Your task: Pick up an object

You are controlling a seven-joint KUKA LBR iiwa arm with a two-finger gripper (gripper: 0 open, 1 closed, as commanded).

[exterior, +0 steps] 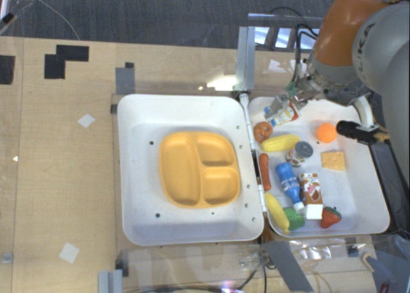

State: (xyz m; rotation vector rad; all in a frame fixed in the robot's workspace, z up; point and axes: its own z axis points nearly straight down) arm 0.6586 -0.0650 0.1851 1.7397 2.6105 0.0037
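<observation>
Camera view puts me over the far left corner of the right bin [378, 218], and my pincer [286, 102] is clamped on a small bottle [284, 115] with a white body and a red and blue label. I can see it sitting between my fingers, tilted, its lower end pointing down toward the bin floor. So I read this as the lift step: the grasp is made, the bottle looks clear of the pile, and now it has to be carried.

Below me the rest of the clutter is waiting. A brown round piece [262, 131] and a corn cob [280, 142] lie just near of the bottle, a small can [299, 152] beside them, an orange ball [327, 133] to the right, a cheese wedge [333, 160] nearer, a blue bottle [288, 184] and a carton [311, 193] nearer again, a banana [275, 210] and a strawberry [330, 217] at the near edge. A red sausage [264, 171] rests along the left wall.

Next move, as I judge it: rise straight up, keep the clamp firm since the bottle hangs at a slant and could slip, then clear the divider. The left bin [134, 221] holds a yellow divided tray [198, 170], well apart from me on the counter [57, 176].
</observation>
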